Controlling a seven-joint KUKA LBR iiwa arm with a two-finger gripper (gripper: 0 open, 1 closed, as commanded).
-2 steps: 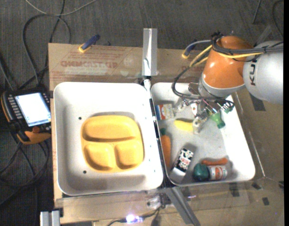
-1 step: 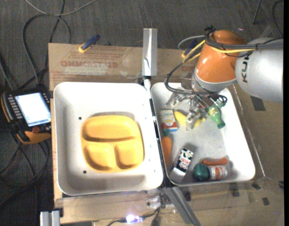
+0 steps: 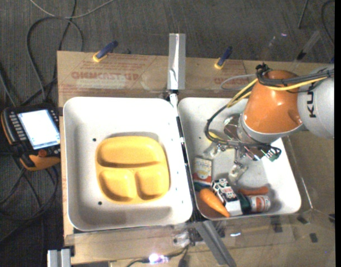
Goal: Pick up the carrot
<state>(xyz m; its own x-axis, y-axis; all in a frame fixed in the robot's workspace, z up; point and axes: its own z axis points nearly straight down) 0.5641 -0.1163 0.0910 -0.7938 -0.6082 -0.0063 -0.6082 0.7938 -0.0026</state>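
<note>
The carrot (image 3: 212,202) lies in the right bin (image 3: 287,189), in its near-left corner, close against the left wall. Its long axis runs on a diagonal: the thick end sits up and to the left, and the taper points down and to the right, toward the bin's near edge. The tip ends just beside a small white-and-black box (image 3: 227,196), which appears to touch the carrot's right flank, though the view is too coarse to confirm contact. A red-and-white can (image 3: 257,202) lies on its side to the right of that box, and a small packet (image 3: 202,168) rests just above the carrot.

The arm (image 3: 272,105) reaches over the right bin from the right. The gripper (image 3: 238,169) hangs above the bin floor, up and to the right of the carrot and apart from it. Its fingers look narrowly parted, with nothing between them.

The left bin (image 3: 75,149) holds a yellow divided tray (image 3: 133,167).
</note>
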